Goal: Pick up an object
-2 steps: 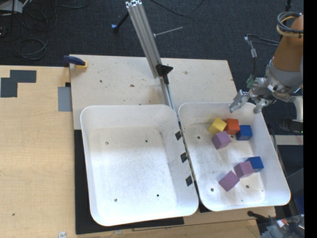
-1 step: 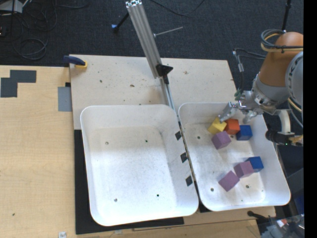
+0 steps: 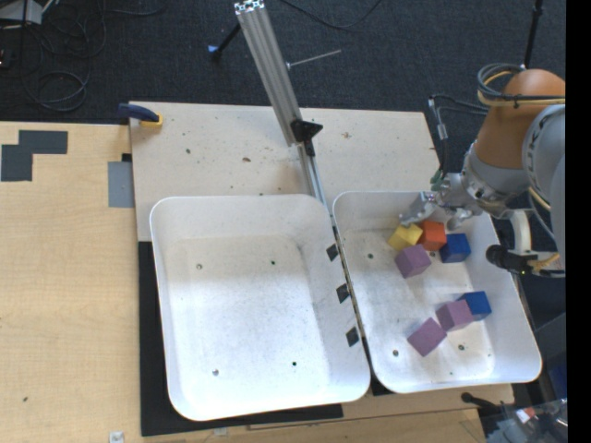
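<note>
My gripper hangs low over the back of the right bin, just above a cluster of small blocks. Its fingers look spread apart, one near the yellow block and the other toward the blue block. The orange block lies right under the gap, and nothing is lifted between the fingers. A purple block sits just in front of that cluster. Nearer the front lie another blue block and two purple blocks.
The left bin stands beside the right one, with black clips along the shared rim. A slanted aluminium rail rises behind the bins. The arm's orange band is at the right.
</note>
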{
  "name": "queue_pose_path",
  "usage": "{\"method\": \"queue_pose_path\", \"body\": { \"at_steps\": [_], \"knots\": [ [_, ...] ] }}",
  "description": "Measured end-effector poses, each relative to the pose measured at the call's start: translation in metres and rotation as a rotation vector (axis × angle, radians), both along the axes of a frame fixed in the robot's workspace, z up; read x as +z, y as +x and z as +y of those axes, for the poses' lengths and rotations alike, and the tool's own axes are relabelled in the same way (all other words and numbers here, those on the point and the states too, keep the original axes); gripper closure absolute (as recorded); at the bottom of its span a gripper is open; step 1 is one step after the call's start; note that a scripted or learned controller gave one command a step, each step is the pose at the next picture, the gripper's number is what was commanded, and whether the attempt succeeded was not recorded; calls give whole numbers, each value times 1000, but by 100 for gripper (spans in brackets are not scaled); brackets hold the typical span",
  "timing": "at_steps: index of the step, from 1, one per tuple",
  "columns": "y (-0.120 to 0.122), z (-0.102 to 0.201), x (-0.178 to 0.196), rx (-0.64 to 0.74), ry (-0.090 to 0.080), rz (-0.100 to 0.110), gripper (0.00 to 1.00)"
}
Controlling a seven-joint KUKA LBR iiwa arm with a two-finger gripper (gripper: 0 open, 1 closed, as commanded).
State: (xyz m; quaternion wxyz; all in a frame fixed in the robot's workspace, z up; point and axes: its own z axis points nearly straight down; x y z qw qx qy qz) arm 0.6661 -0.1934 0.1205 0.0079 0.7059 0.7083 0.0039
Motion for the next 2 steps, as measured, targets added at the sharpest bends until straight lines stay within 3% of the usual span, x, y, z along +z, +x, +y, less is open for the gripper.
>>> {"method": "queue_pose_path", "body": {
  "at_steps": [1, 2],
  "knots": [
    [0, 0, 9, 0, 1, -1, 100],
    [2, 0, 73, -1, 4, 12, 100]
  ]
}}
